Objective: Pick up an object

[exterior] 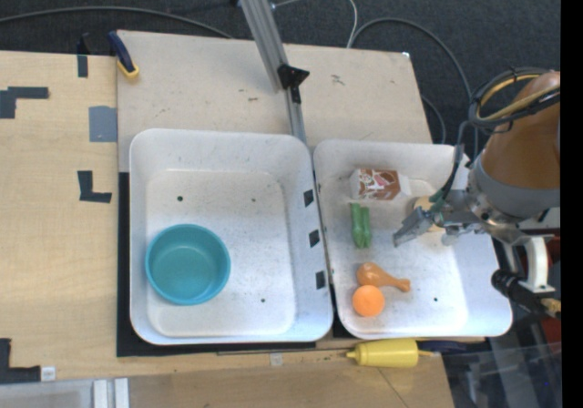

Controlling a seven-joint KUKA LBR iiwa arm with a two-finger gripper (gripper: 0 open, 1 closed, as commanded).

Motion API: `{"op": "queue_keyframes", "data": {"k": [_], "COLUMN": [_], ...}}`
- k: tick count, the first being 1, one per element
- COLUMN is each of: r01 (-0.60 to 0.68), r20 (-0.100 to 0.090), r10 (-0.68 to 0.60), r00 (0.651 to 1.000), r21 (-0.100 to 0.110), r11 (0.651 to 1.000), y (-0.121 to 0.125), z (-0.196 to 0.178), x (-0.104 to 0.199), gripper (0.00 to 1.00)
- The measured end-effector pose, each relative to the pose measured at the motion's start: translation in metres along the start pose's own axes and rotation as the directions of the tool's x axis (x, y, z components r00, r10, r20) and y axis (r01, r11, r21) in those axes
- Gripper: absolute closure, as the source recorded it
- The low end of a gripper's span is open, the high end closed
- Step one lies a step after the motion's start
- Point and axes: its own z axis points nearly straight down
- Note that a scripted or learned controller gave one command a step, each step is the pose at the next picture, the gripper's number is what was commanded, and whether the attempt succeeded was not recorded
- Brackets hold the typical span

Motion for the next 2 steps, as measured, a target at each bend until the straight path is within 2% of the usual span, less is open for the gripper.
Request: {"op": "queue_keyframes", "data": {"k": [1, 2], "r01": [0.000, -0.001], "r20": [0.000, 0.000], "r10": [0.000, 0.001], "r00": [1.000, 1.000], "r21": [0.000, 0.005], "r11": [1.000, 1.000], "y": [0.000, 0.005], "z": [0.000, 0.058], "x": [0.000, -0.006], "gripper": [0.00, 0.00]}}
